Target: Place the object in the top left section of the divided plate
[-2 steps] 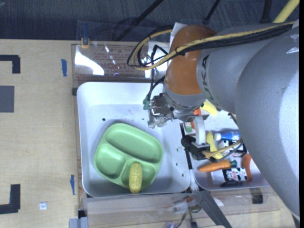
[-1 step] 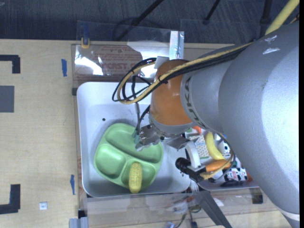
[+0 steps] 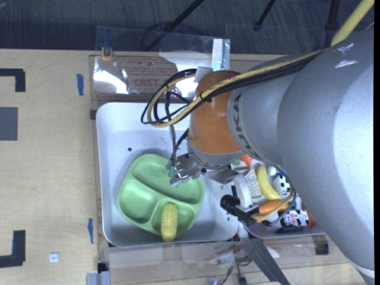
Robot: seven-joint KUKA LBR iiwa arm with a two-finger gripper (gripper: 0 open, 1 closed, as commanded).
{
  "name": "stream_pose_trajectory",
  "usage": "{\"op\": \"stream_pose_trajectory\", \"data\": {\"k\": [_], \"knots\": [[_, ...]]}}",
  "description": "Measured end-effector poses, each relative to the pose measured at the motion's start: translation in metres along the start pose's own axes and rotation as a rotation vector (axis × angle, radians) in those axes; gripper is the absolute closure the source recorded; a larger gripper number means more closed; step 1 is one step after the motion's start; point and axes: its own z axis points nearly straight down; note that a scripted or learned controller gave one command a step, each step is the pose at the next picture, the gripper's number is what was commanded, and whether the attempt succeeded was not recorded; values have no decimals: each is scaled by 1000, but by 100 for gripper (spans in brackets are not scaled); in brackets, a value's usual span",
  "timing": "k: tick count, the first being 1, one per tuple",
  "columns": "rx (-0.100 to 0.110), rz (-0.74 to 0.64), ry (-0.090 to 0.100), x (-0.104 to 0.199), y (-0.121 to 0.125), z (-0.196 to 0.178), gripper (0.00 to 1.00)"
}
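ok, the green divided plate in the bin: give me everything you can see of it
The green divided plate looks like matte plastic, rounded, with raised ridges splitting it into three sections. It lies flat on the floor of the shallow white bin, toward its lower half. A yellow corn cob lies in the lower right section, its end over the rim. The other visible sections hold nothing. The grey arm's gripper sits over the plate's upper right edge, hiding part of it.

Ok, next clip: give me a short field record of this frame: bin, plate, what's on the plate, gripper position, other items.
bin: white, on the bench
plate: green, divided, lying in the bin
on plate: corn in the lower right section
gripper: over the plate's upper right edge; grip state unclear
arm: grey with orange band, reaching in from the right
other items: toy pile including a banana, right of the plate
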Motion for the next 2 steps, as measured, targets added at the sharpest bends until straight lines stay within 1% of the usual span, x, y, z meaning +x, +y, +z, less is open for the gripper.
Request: {"op": "stream_pose_trajectory", "data": {"k": [1, 2], "knots": [[-4, -353, -2, -114, -39, -34, 100], [-4, -353, -2, -114, -39, -34, 0]]}}
